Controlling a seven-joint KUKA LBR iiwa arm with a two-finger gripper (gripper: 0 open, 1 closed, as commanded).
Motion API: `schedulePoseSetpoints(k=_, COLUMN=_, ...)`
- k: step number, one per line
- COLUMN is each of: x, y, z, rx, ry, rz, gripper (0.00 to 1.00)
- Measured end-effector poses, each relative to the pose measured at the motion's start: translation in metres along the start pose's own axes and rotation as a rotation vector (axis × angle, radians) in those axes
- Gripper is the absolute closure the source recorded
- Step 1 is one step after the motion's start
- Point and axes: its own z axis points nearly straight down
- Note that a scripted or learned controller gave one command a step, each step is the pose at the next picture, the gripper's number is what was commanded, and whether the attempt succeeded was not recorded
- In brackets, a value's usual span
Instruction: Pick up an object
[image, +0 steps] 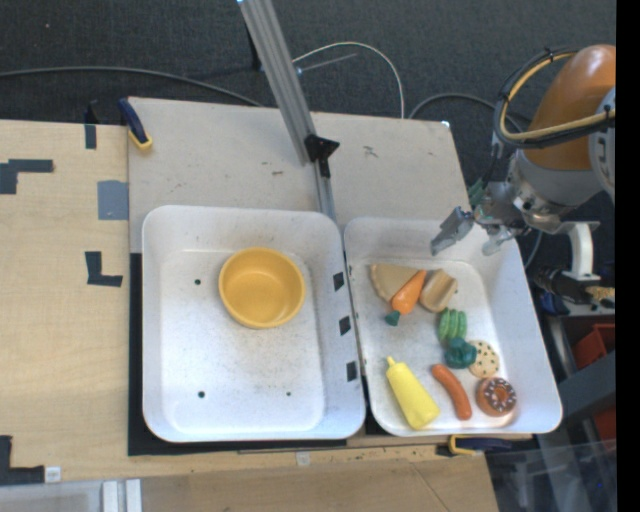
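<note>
Gripper (472, 232) hangs over the upper edge of the right bin (530, 330), its two fingers spread apart with nothing between them. Toy food lies below it on the bin floor: a carrot (407, 294) resting across two bread pieces (389, 279) sits nearest, just down and to the left of the fingertips. Farther down come a green vegetable (453, 326), a cookie (485, 357), a sausage (452, 390), a yellow mustard bottle (411, 392) and a donut (496, 397) (this last near the bin's lower right corner). The left bin (170, 330) holds a yellow bowl (262, 287), well apart from the arm.
</note>
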Motion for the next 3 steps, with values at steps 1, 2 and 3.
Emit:
schedulePoseSetpoints(k=1, x=0.0, y=0.0, z=0.0, rx=0.0, ry=0.0, rz=0.0, gripper=0.0)
schedulePoseSetpoints(k=2, x=-0.006, y=0.003, z=0.061, rx=0.006, ry=-0.001, rz=0.001, gripper=0.0)
schedulePoseSetpoints(k=3, x=-0.002, y=0.005, z=0.125, rx=0.006, ry=0.0, rz=0.0, gripper=0.0)
